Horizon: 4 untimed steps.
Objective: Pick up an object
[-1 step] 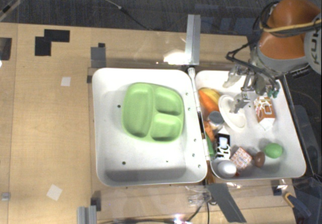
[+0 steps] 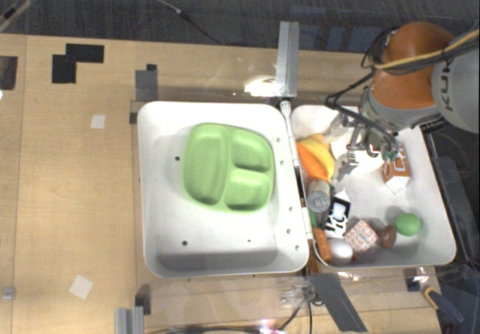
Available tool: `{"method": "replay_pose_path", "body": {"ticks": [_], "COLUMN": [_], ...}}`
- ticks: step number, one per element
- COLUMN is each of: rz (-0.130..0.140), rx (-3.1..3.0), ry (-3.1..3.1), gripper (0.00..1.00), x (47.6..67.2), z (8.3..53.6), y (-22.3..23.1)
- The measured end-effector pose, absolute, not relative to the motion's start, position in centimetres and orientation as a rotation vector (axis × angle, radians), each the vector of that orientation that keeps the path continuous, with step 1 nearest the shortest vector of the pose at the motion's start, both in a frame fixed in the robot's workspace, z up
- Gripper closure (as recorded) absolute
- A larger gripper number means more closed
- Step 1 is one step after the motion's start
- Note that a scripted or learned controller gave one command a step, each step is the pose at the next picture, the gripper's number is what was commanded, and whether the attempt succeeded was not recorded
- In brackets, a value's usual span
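Note:
My gripper (image 2: 367, 158) hangs over the back half of the right bin (image 2: 435, 197), under the grey wrist with its orange band. It is open, and the bare white bin floor shows between its fingers. An orange and yellow fruit-like item (image 2: 315, 157) lies just to its left. A small brown and white carton (image 2: 396, 169) lies just to its right. Further forward lie a grey can (image 2: 319, 196), a black and white item (image 2: 337, 215), a patterned box (image 2: 361, 236) and a green ball (image 2: 409, 224). Nothing is held.
The left bin (image 2: 161, 250) holds a green divided plate (image 2: 227, 166). A silver ball (image 2: 341, 251), an orange carrot-like piece (image 2: 322, 239) and a brown item (image 2: 387, 235) crowd the right bin's front. A metal post (image 2: 288, 55) stands behind the wall the bins share.

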<state>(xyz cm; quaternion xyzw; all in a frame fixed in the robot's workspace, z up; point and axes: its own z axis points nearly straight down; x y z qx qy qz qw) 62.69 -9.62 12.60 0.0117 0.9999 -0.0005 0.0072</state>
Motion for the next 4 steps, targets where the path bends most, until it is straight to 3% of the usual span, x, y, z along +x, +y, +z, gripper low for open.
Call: {"method": "replay_pose_path", "body": {"ticks": [1,2,4], "rz": [-0.003,-0.008,-0.004], "rx": [0.182,0.113,0.405], "ry": [3.116,3.094,3.072], "gripper": [0.00,0.00,0.00], "x": [62.1,59.9,53.2], "z": [9.8,10.1,9.9], "y": [-8.8,-8.7,-9.9]}}
